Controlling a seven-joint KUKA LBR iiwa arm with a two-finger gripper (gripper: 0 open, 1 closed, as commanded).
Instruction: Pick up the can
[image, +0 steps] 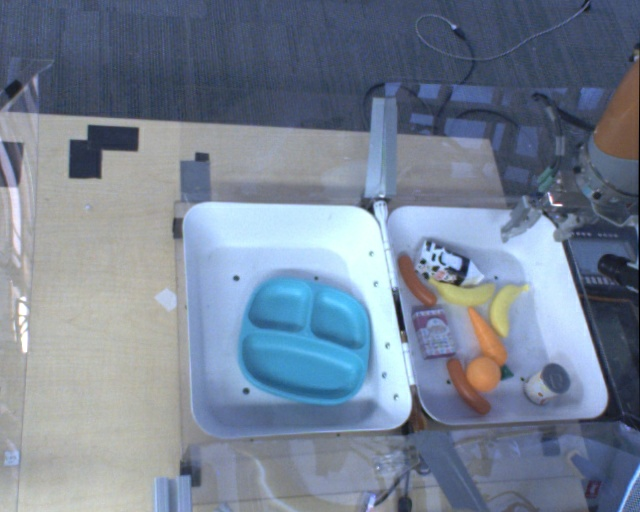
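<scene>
The left bin (200, 300) is lying well to the gripper's left, bearing a blue divided tray (305, 338), while the right bin (590, 385) is sitting just below the gripper. The gripper (537, 213) is hovering above that bin's far right rim, fingers spread and grasping nothing. The can (546, 383) is lying on its side well below the gripper, in the bin's near right corner.

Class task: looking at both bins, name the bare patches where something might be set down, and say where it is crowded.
Free: the left bin floor around the blue tray. The right bin is crowded: bananas, carrot, can. Its top right corner, near the gripper, is bare.
</scene>
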